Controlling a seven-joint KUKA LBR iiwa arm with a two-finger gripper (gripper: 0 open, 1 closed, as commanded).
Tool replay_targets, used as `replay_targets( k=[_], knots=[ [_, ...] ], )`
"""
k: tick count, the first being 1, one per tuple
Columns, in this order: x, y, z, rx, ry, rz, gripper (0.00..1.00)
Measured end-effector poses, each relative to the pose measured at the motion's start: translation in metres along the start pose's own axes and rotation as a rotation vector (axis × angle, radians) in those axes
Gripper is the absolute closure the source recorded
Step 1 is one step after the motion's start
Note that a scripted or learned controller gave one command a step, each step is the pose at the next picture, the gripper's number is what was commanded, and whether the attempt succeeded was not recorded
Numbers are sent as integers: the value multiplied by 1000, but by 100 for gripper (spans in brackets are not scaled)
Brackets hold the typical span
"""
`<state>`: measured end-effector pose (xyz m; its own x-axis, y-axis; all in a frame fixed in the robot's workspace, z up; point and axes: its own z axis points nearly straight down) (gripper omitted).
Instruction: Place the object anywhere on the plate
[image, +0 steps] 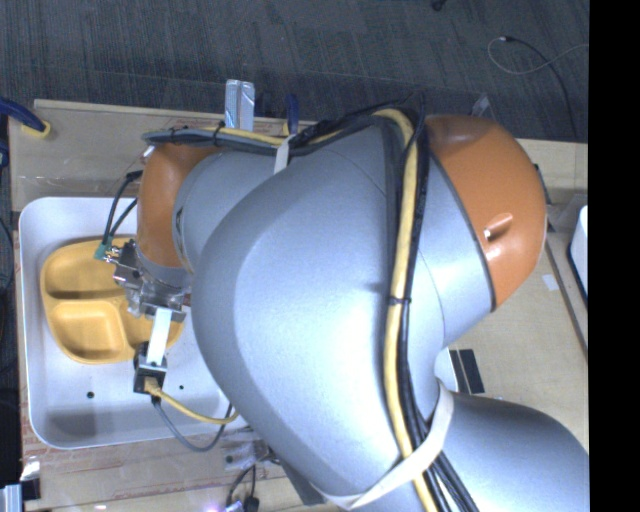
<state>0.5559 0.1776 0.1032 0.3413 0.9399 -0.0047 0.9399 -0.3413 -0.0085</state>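
**A:** What's at the far left?

**B:** The pale wooden bench (30, 150), with a shallow white bin (70, 425) on it. A yellow plate (85, 330) lies in that bin, close to its left wall. It is split into compartments, and two of them are in plain sight.

**A:** And the end effector?

**B:** The end effector (142, 297) hangs over the plate's right edge, pointing down into the bin. From this angle I cannot tell whether it is open or closed, or whether it has anything in it. The wrist hides whatever lies beneath it.

**A:** So where is the task's thing?

**B:** The plate is in the left bin, partly under the end effector. That is as much as I can tell.

**A:** Moving right?

**B:** An orange band (165, 205) sits just above the wrist. Then comes the grey arm (330, 300), which covers the middle of the view. Yellow and black cables (405, 250) run along it. An orange cap (490, 210) rounds off a joint at the upper right.

**A:** And past the arm?

**B:** A strip of bench with a black tab (465, 370) on it, then the white edge of the second bin (580, 255). Beyond the bench is dark floor (150, 45), with a thin pale cord (530, 55) lying on it.
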Motion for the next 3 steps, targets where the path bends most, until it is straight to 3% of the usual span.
replay_targets(
  k=[1, 2, 3],
  knots=[
    [-48, -35, -13, -2, 4, 471, 100],
    [-133, -37, -175, -2, 3, 514, 100],
    [-74, -39, -186, -3, 1, 544, 100]
  ],
)
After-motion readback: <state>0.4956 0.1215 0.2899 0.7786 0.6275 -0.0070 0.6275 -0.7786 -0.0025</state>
